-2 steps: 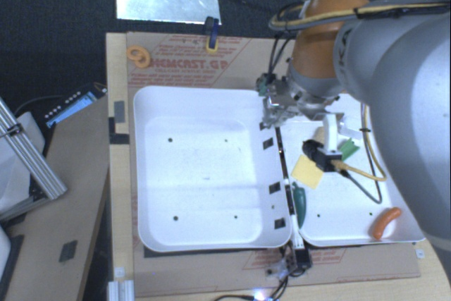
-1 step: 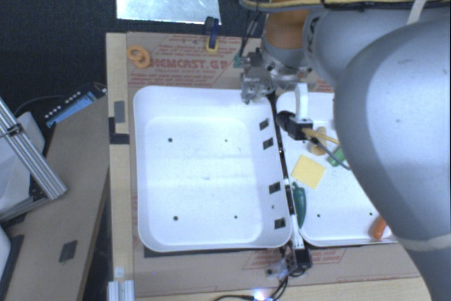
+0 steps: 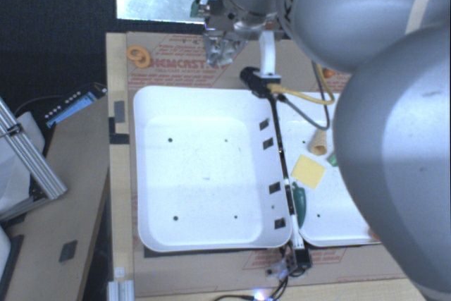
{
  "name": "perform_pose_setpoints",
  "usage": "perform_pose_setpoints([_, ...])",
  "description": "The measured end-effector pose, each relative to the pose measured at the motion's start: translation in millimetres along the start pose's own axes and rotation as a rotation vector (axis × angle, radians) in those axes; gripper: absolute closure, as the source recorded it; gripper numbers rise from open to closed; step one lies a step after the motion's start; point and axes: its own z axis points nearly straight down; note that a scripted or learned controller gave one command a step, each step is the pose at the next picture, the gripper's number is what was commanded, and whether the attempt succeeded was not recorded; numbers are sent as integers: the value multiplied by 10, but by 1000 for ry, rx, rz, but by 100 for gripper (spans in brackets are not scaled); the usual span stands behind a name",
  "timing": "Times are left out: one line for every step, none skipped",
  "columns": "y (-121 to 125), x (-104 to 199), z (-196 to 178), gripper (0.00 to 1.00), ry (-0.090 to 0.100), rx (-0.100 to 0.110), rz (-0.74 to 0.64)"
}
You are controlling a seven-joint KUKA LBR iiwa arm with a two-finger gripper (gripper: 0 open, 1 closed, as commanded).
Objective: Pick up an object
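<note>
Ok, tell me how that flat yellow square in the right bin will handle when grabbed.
The yellow square looks thin and lies flat on the right bin, so probably light and hard to pinch from above. Its sponge-like look suggests it may flex. Flat-sided, it should slide, not roll.

left bin (image 3: 197, 166) open, arm (image 3: 394, 116) covering right bin (image 3: 331, 222)

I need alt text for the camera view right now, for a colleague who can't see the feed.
The grey arm reaches in from the right, its gripper hanging above the bench beyond the far edge of the left bin. In the right bin lie a yellow square piece, a green item by the divider and a tan piece.
</note>
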Motion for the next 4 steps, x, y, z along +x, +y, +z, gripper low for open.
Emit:
perform_pose_setpoints([-440, 194, -1905, 100, 0, -2, 6])
perform_pose_setpoints([39, -491, -2189, 100, -8, 9, 20])
perform_pose_setpoints([-253, -1843, -1748, 100, -13, 20, 28])
perform_pose_setpoints([-84, -2735, -1458, 100, -11, 17, 23])
